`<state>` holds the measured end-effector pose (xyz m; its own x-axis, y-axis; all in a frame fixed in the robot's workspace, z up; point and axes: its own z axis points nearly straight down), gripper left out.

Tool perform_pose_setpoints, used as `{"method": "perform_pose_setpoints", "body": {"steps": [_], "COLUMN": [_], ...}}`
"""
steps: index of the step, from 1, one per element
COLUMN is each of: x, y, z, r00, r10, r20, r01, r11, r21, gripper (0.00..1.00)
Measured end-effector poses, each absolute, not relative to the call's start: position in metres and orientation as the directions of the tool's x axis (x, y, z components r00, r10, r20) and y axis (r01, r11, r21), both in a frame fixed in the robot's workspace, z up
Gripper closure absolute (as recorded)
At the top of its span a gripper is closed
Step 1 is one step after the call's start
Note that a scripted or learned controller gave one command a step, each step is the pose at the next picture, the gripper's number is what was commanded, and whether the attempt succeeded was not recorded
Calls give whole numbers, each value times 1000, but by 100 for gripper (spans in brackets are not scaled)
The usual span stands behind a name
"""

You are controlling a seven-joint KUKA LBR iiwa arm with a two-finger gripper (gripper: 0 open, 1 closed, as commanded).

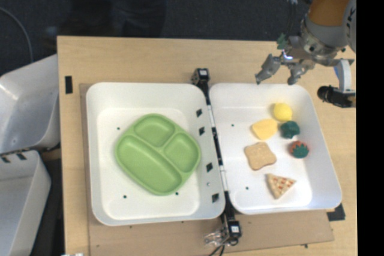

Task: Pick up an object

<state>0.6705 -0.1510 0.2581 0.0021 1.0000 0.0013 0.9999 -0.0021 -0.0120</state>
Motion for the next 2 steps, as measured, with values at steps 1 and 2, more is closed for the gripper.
{"method": "perform_pose_setpoints", "body": {"steps": [1,2], "x": [673,673], "y": [-151,-153], "z": [267,204], "r00": [-1,1], "r10": [1000,1000], "r20": [-1,-1], "r01": [1000,1000], "r11": [1,-1], "r21": [1,-4], "gripper": [0,0]}}
